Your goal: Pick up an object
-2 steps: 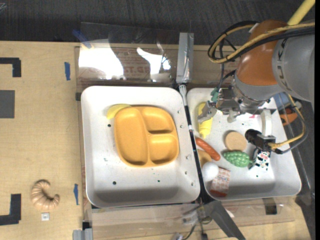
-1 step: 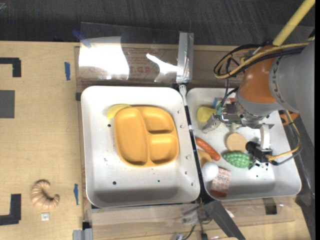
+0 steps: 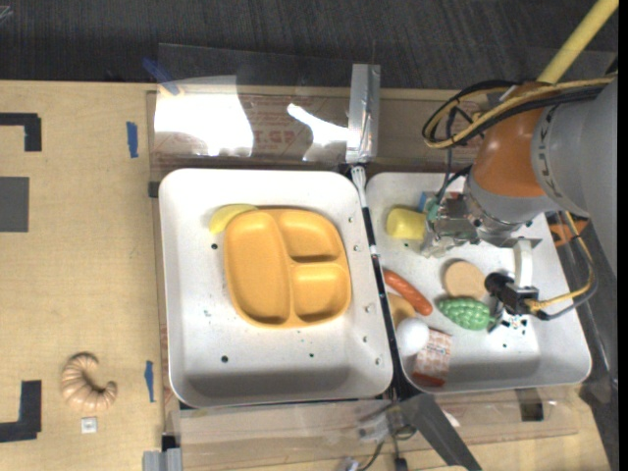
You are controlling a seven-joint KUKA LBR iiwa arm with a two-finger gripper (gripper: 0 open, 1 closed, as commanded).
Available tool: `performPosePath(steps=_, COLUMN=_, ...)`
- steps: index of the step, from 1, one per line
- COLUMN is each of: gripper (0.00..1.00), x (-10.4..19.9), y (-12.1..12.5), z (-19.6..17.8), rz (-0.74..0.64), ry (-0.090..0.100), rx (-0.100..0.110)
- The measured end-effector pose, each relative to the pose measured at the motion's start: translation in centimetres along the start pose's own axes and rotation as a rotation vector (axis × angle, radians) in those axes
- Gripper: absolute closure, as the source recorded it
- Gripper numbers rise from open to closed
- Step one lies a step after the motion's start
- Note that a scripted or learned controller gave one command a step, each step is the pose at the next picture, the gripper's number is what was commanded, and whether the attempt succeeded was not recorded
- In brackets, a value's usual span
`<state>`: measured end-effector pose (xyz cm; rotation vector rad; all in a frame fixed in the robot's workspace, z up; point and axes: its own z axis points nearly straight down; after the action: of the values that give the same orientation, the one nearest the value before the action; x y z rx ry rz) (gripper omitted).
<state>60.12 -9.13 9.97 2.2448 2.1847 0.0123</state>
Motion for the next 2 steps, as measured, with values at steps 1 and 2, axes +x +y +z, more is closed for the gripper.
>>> performPosePath(steps=1, gripper=0.00, x=0.0, y=0.0, z=0.1, rz=0.000, ry=0.000, rx=0.001)
performPosePath(steps=2, gripper=0.00, x=-2.6, y=5.2, z=1.8, rz=0.129, ry=0.022, rx=0.099)
